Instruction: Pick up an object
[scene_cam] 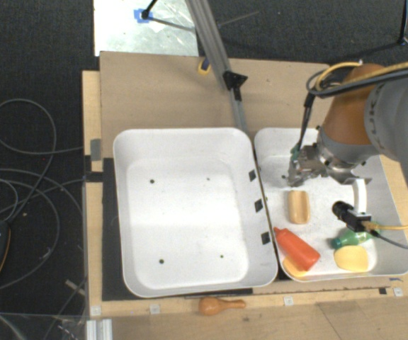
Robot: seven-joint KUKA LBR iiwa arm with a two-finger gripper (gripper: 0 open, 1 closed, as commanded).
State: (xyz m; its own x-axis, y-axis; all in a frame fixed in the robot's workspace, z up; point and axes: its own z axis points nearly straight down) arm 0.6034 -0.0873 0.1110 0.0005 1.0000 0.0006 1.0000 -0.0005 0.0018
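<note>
Tan rounded block [299, 207] lies in right bin [392, 190], upper middle of floor, long axis up-down. Orange-red carrot-shaped piece [297, 248] lies below it near divider; yellow lemon-like piece [351, 259] with green piece [350, 239] sit near bin's bottom right corner. Arm [377, 115] reaches in from right, wrist angled down-left. Gripper [299, 170] hangs just above tan block; grip state cannot tell. Left bin [129, 144] beside it.

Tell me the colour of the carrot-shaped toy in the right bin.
Orange-red carrot toy, clearest in the camera view.
</note>
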